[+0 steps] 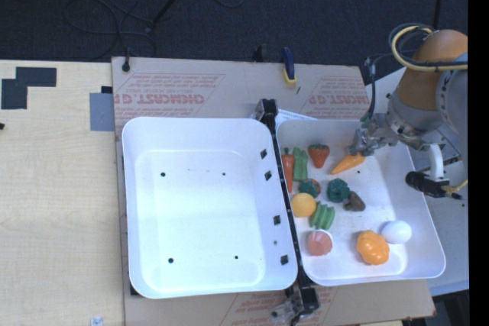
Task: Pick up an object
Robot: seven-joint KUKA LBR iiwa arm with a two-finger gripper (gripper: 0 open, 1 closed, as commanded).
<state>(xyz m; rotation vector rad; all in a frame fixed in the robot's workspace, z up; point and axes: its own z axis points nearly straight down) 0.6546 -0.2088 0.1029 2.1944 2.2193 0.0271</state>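
Look at the right bin [416, 259]: your gripper [367, 143] sits over its upper part, and a carrot [348, 163] lies just below its tips, touching or nearly so. You cannot tell whether it grips. Below lie a strawberry [318, 154], broccoli [338, 189], an egg [396, 231] and an orange [372, 247]. The left bin [137, 164] sits beside.

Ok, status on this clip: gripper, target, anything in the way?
Gripper low at right bin's back edge. Orange carrot at its tip, grasp unconfirmed. Strawberry and dark green piece close by.
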